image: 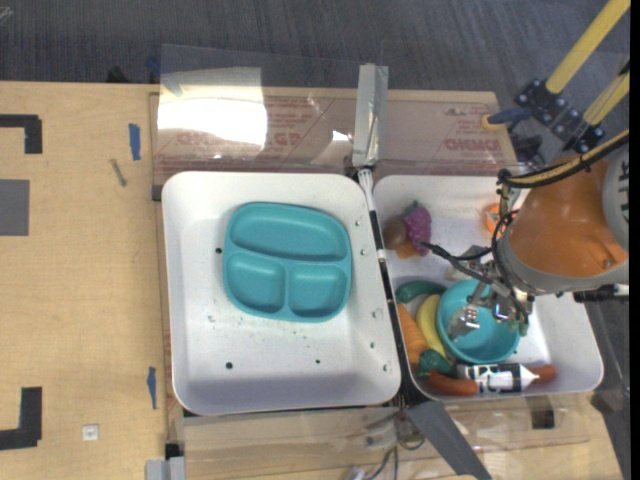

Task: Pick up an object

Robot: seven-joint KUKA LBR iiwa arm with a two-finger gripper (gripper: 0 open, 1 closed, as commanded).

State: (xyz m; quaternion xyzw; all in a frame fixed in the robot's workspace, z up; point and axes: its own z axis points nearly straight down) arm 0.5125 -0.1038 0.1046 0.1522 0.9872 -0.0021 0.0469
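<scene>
Over the right bin point(575, 363), gripper point(487, 313) down inside a teal bowl point(490, 340); spread of the tool impossible to tell under the cables and metal at the wrist, and nothing visibly held

Around the bowl, a crowd of toy food: purple grapes point(415, 223) at the far left of the bin, a green piece point(415, 292) and a yellow banana point(430, 318) just left of the bowl, an orange carrot point(410, 338) against the left wall, a marker point(497, 376) along the near wall beside a red piece point(447, 388)

In the left bin point(190, 368), a teal divided plate point(288, 260), lying flat at the centre, well apart from the arm

As for handling, bowl likely light, stiff plastic, smooth and slippery on the curved wall; best taken by pinching the rim, one finger inside and one outside. Toy fruit probably light and hard too, rounded and prone to roll or squirt out; better gripped across the narrow middle. Marker slim, easy to close on crosswise, yet tight against the wall. Plate broad and low, poor to pinch except at its edge
</scene>
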